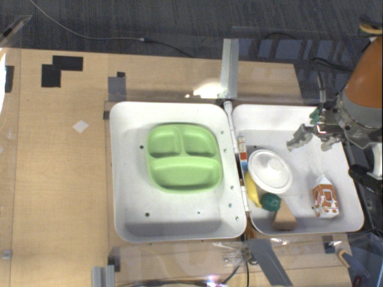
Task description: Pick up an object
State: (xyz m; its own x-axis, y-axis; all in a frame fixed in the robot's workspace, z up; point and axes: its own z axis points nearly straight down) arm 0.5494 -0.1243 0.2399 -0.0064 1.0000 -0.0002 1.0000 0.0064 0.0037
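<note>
The right bin [269,121] holds a white round bowl [270,171], a yellow piece [251,191] tucked under its edge, a dark green ball-like object [271,202], a tan block [285,219] and a small orange and white carton [324,199]. My gripper [312,140] hovers over the bin's far right part, above bare floor, up and to the right of the bowl and beyond the carton. Its fingers [297,139] are spread open with nothing between them. The orange band of the arm [366,82] sits at the right edge.
A green divided plate [182,157] lies in the left bin [128,208]. A thin red and blue item [242,151] rests along the divider between the bins. A metal post [230,67] rises behind the divider. Wooden bench surrounds both bins.
</note>
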